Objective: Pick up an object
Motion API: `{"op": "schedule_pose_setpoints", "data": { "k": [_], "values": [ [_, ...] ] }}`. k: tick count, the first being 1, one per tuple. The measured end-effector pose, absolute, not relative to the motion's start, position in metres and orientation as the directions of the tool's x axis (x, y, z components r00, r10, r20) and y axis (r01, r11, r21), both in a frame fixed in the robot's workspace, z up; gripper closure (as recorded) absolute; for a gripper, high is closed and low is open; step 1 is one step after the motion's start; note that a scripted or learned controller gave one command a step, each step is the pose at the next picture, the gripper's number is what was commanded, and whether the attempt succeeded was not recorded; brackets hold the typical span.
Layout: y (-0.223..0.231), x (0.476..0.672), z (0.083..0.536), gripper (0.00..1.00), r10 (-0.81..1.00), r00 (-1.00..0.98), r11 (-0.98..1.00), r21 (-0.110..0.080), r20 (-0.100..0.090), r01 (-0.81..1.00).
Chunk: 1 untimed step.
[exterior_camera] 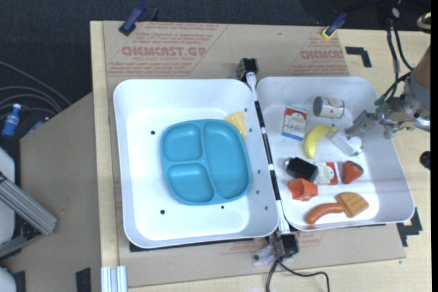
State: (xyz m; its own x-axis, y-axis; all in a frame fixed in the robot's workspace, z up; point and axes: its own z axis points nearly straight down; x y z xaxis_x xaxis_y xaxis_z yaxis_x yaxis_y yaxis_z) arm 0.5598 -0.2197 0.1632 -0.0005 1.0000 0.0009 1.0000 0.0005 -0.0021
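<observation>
Scene: two shallow white bins sit side by side on a bench, seen from above at a slant.
Left bin [137, 215]: it holds a blue divided plate [204, 161] with a small yellow wedge [237, 122] just beyond the plate's far right corner.
Right bin [390, 178]: it holds a cluster of small toy foods and packages.
Gripper [356, 126]: it comes in from the right and hangs over the right side of the right bin, towards the far end.
Jaws: nothing is visible between them; they look slightly parted, though the view is too small and blurred to be sure, so I cannot tell.
Nearest object: a yellow banana [315, 139], lying just to the left of the gripper.
Banana's long axis: it runs on a slant, from far right to near left.
Other candidates: a small can [328, 107] lies to the far left of the gripper, and a red strawberry [351, 171] lies nearer the viewer, below it.
Further items: a red-and-white carton [294, 124], a black block [300, 167], a sausage [323, 212] and a waffle piece [352, 202], all well apart from the gripper.
Key relation: every pickable object lies left of or nearer than the gripper, so the coming move is probably a short shift left and down.
</observation>
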Motion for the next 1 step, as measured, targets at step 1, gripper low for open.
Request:
{"op": "schedule_pose_setpoints", "data": {
  "k": [1],
  "values": [
    [-0.189, 0.5985, 0.0847, 0.0, 1.0, -0.001, 0.001, -0.001, 0.001, 1.0]
  ]
}}
